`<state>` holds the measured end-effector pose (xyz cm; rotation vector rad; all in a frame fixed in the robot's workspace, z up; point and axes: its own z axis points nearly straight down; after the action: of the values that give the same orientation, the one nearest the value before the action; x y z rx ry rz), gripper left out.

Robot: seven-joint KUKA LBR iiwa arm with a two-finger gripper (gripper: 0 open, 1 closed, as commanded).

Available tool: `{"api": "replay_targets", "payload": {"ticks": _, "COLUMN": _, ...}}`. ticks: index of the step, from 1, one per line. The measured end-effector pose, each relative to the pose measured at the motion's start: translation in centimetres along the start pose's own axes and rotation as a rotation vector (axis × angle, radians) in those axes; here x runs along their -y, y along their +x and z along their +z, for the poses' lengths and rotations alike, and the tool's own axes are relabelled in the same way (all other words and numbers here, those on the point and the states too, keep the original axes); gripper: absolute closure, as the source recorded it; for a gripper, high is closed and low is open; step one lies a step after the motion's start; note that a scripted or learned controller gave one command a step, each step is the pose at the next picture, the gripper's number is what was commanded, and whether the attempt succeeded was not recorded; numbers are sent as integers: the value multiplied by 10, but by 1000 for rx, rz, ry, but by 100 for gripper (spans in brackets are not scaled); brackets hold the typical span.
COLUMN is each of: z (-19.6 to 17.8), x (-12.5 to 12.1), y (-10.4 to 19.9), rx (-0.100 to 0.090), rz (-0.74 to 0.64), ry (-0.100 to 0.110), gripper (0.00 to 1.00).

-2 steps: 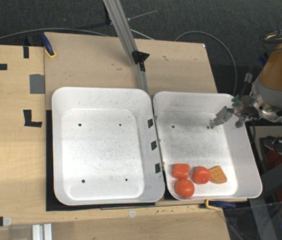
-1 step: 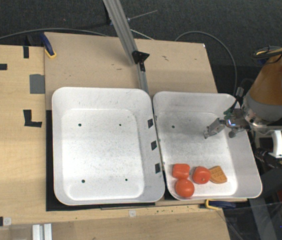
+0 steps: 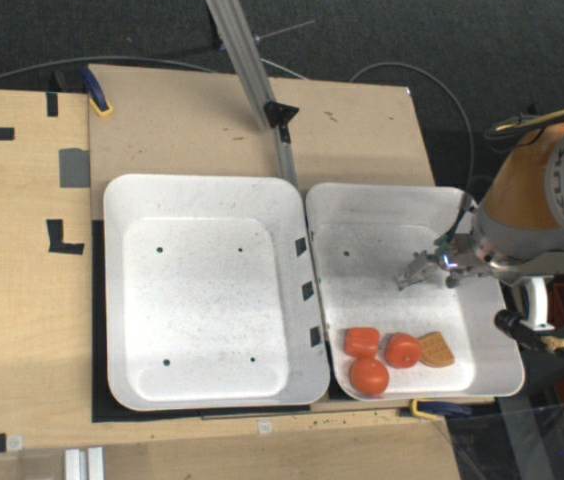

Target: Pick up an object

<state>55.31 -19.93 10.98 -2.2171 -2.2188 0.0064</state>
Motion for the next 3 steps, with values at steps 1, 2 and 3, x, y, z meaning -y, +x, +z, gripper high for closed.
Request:
{"api": "replay_targets", "payload": {"ticks": 1, "z": -12, "x": -1, "y": 0, "rx": 1, "rz": -1, "ry": -4, "gripper": 100}}
{"api": "replay_targets", "payload": {"ticks": 2, "z": -56, "x": -6, "y": 3, "rx": 2, "rz": -1, "ry": -9, "gripper": 100}}
{"api": "replay_targets", "payload": {"ticks": 3, "z": -102, "x": -14, "y": 2, "rx": 2, "rz": -1, "ry": -10, "gripper": 100}}
